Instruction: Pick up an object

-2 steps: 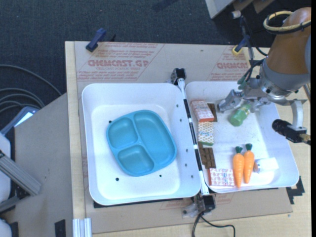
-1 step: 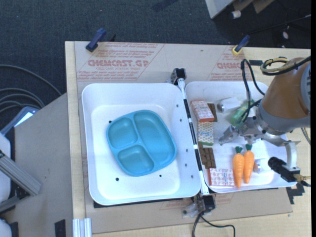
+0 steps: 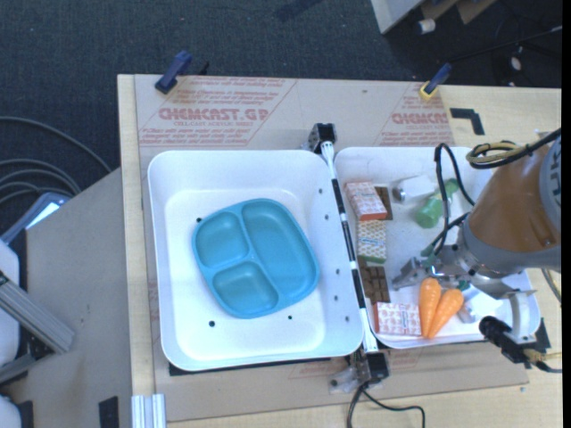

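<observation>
— What's around you?

— A pale wooden desk [image 3: 134, 266] on dark carpet [image 3: 71, 43], its brown sheet [image 3: 214, 110] printed "CHEMCAST GP". The left white bin [image 3: 169, 185] holds a blue divided plastic plate [image 3: 256, 257].

— And you?

— My grey, orange-banded arm [image 3: 513, 217] bends over the right white bin [image 3: 375, 160], my jaws [image 3: 434, 273] just above two orange plastic carrots [image 3: 437, 308]; spread or closed, I cannot tell.

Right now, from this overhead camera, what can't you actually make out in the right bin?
- Gripper: its fingers sit under the arm's wrist, so their state is hidden.
- Right bin: the arm covers its far right part.
- Carrots: tops tucked under the gripper; contact unclear.
- Small boxes: print too small to read.
</observation>
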`<state>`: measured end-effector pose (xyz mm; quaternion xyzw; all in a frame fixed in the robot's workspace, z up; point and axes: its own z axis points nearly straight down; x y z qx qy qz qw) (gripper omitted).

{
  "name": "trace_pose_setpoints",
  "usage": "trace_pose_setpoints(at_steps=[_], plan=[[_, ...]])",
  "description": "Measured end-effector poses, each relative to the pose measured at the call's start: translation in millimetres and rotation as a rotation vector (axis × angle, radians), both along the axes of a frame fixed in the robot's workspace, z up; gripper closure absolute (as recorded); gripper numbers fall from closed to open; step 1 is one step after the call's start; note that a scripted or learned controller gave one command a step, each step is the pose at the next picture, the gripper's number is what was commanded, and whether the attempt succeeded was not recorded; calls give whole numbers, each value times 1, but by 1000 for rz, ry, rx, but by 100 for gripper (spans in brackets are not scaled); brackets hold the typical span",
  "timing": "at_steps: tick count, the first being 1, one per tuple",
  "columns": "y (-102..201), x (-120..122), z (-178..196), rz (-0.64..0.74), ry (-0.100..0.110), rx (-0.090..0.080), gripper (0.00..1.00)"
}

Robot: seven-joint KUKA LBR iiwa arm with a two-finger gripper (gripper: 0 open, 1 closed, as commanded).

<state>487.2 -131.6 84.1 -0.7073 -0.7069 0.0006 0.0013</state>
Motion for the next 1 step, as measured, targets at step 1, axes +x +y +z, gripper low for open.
trace_pose_setpoints(at_steps=[1], plan=[[0,1,10,-1,-3,0,100]])
